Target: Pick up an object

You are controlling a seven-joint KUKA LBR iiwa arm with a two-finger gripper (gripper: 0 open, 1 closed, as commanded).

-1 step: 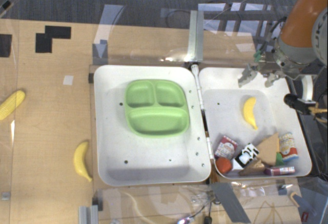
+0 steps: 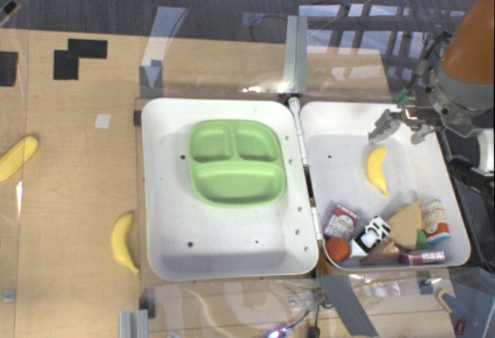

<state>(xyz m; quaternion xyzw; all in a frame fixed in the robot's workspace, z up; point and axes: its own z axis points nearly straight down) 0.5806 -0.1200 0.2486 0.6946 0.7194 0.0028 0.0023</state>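
Grey arm with the orange band is over the top right corner of the right white bin (image 2: 309,128). Two-finger gripper (image 2: 402,126) hangs above the bin floor, jaws spread apart, nothing between them.

Closest candidate: small yellow plastic banana (image 2: 377,169), lying roughly upright on the bare bin floor, just below and left of the fingertips, not touching them. Clear space all round it, so it looks like the easy pick.

Rest of the right bin is a cluster along the bottom edge: red-and-white packet (image 2: 341,220), black-and-white die-like block (image 2: 374,233), tan wedge (image 2: 404,222), small labelled can (image 2: 433,214), purple marker-like stick (image 2: 421,257). Packed tight, touching each other; harder grasp, I'd guess.

Left white bin (image 2: 155,174) holds a green divided plastic tray (image 2: 236,161), centred. Two more yellow bananas (image 2: 124,242) lie out on the bench, well apart from the bins.

Status: nothing grasped yet. Left to do, by my read: line up over a target, descend, close, lift.
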